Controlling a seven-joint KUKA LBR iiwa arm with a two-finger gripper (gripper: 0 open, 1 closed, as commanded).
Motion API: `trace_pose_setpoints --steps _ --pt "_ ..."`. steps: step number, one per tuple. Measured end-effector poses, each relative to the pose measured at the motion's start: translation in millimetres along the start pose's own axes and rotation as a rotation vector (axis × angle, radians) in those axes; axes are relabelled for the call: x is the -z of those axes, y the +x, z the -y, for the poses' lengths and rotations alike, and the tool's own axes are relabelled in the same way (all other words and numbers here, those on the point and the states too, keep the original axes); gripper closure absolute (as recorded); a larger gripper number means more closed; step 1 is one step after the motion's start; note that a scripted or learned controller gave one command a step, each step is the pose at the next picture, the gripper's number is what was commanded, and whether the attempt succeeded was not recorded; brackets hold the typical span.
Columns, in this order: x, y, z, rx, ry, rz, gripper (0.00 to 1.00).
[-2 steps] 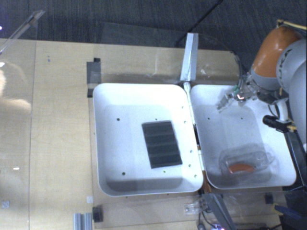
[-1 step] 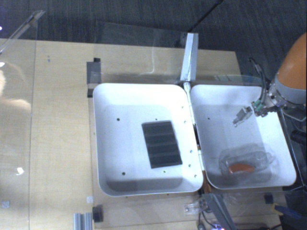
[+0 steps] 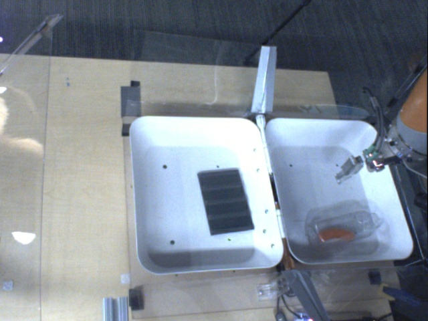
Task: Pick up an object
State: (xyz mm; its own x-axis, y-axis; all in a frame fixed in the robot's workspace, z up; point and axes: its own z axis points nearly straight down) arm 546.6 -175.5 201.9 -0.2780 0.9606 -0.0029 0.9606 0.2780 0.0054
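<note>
Clear plastic, probably a bottle point(image 3: 342, 226), lying on its side in the right bin point(image 3: 314, 146) near the front wall, with something orange inside or under it. Likely light, thin-walled, slick and prone to roll; best taken across the middle of the body, squeezed gently. Dark ribbed slab point(image 3: 226, 201) flat in the left bin point(image 3: 154, 152), stiff-looking, low, hard to pinch except by an edge. Gripper point(image 3: 349, 168) low over the right bin, above the bottle and apart from it, holding nothing; whether apart or together, cannot tell. No readable label or writing anywhere.
</note>
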Motion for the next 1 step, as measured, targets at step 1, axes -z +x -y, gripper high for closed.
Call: trace_pose_setpoints --steps 1 --pt "-111.2 83.7 6.7 -0.006 -0.011 0.003 0.0"
